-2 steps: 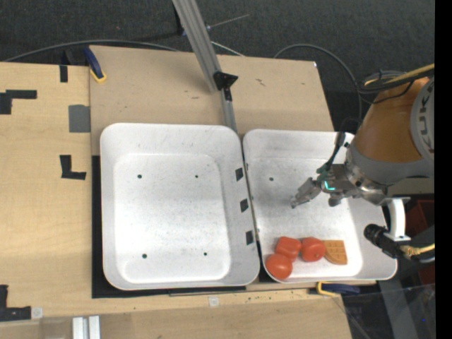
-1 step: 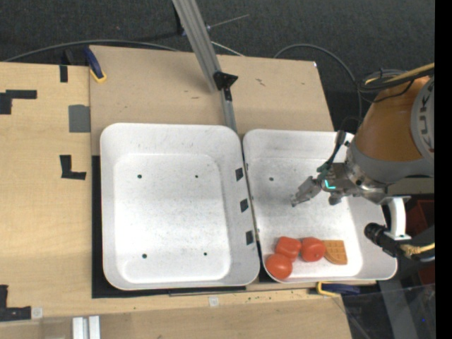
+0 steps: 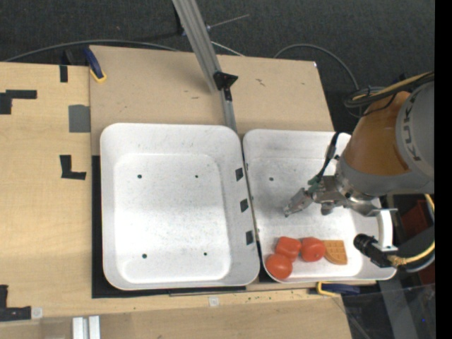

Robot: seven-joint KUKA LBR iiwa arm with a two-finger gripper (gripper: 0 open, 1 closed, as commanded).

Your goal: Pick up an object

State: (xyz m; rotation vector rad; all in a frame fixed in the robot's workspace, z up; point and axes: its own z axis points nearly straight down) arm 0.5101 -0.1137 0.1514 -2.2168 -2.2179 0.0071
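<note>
End effector [image 3: 291, 208] hovered over the right bin [image 3: 282, 150], right of frame centre; its opening could not be told, nothing visibly held. Three red pieces [image 3: 288, 246] and an orange waffle-like piece [image 3: 336, 252] lay along the bin's lower edge.

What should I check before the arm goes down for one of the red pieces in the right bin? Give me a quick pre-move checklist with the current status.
1. Targets in view: ok. Three red pieces and an orange waffle-like piece lie along the near edge of the right bin.
2. Gripper free of load: ok, nothing shows between its fingers.
3. Gripper over a target: not ok. It sits above bare bin floor, farther from the near edge than the pieces.
4. Target separation: not ok. The red pieces touch one another.
5. Room by the bin wall: cannot tell; the pieces lie close to it.
</note>
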